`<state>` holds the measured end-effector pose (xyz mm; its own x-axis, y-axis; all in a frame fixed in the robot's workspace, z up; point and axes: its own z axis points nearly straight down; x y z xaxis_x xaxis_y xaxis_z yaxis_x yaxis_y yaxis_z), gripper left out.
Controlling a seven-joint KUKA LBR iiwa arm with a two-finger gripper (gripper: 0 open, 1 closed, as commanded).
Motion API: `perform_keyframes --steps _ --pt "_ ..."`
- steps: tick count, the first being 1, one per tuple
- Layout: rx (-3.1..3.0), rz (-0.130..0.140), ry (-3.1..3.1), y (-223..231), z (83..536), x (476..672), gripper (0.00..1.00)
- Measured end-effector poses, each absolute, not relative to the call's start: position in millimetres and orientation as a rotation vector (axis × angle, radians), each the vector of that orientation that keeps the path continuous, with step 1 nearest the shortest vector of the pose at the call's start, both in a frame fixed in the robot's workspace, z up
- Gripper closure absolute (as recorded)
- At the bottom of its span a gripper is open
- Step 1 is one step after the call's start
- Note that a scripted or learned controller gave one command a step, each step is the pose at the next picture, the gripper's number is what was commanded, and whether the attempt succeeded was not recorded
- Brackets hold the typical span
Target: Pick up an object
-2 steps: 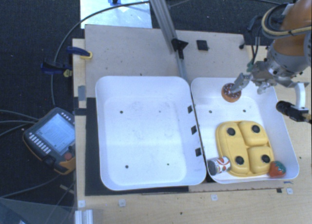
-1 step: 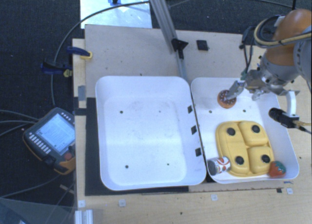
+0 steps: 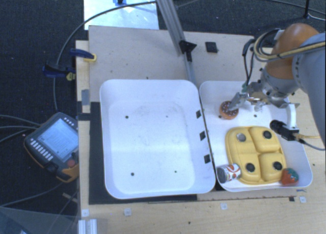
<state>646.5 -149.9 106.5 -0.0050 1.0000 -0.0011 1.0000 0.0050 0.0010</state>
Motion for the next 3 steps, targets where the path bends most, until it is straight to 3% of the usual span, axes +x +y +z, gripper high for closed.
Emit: perform_keyframes --steps 1,2,3 --pt "2.213 0.006 2.221 -151 89 649.5 0.00" --pt "2.204 0.021 2.220 -149 104 653.1 1.00" --pt "2.211 0.006 2.225 -144 149 656.0 1.00"
